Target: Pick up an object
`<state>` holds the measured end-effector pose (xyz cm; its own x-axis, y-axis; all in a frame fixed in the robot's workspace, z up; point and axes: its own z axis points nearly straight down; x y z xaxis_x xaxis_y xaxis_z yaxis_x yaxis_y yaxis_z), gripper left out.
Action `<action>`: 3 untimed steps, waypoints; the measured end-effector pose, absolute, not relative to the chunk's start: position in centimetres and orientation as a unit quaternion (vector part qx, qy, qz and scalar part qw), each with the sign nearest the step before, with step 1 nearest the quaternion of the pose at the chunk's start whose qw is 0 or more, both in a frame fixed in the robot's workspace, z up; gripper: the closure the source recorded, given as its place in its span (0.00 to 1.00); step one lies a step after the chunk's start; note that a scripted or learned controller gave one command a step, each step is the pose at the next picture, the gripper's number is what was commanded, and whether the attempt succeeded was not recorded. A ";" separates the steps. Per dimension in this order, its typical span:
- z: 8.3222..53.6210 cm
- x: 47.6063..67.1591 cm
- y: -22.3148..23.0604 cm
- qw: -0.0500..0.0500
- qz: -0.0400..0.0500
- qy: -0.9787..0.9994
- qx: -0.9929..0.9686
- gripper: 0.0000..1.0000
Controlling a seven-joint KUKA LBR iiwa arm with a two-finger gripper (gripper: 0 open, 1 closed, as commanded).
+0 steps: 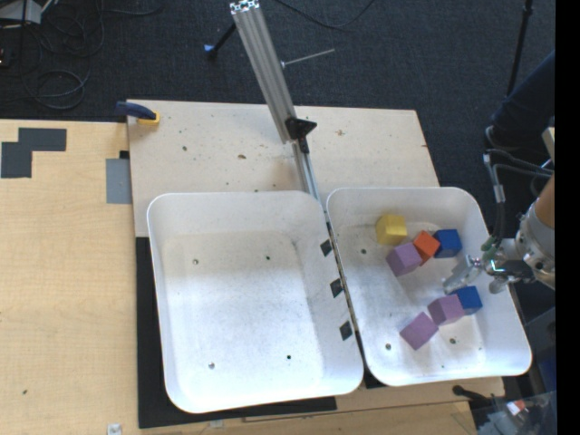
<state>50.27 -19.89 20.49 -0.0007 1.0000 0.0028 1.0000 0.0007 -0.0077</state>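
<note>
Nearest the camera, a purple cube (418, 330) sits in the right bin (399, 374), with another purple cube (446, 309) touching a blue cube (468, 299) just behind it. Further back there's a yellow block (391, 228), a third purple one (404, 259), an orange one (426, 245) and a second blue one (447, 242). Arm comes in low from the right, gripper (464, 275) just above that purple/blue pair, can't tell how it's set.

1. I can read no text, label, brand or number anywhere from my feed.
2. The blocks, both bins and the counter (362, 148) carry no legible markings that I can make out.
</note>
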 end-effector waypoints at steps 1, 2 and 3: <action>20.7 50.4 -19.9 0.002 0.000 -0.707 -0.708 0.00; 15.3 49.3 -20.3 0.005 0.002 -0.707 -0.708 0.00; 12.0 50.0 -20.8 -0.010 -0.003 -0.707 -0.708 0.00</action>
<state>50.03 -20.78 12.03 0.0014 0.9999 -0.0100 0.9998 -0.0013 0.0183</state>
